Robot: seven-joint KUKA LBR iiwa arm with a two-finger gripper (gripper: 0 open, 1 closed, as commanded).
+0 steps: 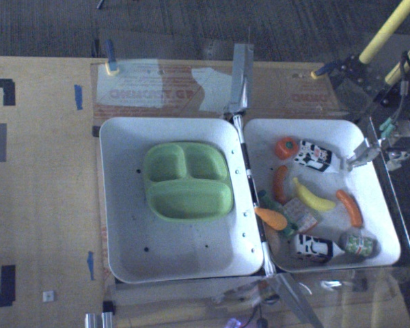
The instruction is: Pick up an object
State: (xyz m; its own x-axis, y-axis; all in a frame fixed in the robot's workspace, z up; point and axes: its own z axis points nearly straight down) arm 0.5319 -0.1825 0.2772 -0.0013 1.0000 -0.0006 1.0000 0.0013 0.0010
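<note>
Two white bins sat side by side on a tan table (41, 203). The left bin (123, 251) held a green divided tray (188, 181). The right bin (386, 241) held a tomato (285, 147), two black-and-white cartons (311, 156), a banana (313, 196), two sausages (350, 208), a carrot (272, 217) and a small jar (359, 243). The end effector (366, 154) hung at the right bin's far right rim, above the toys; whether it was open or closed could not be told.
</note>
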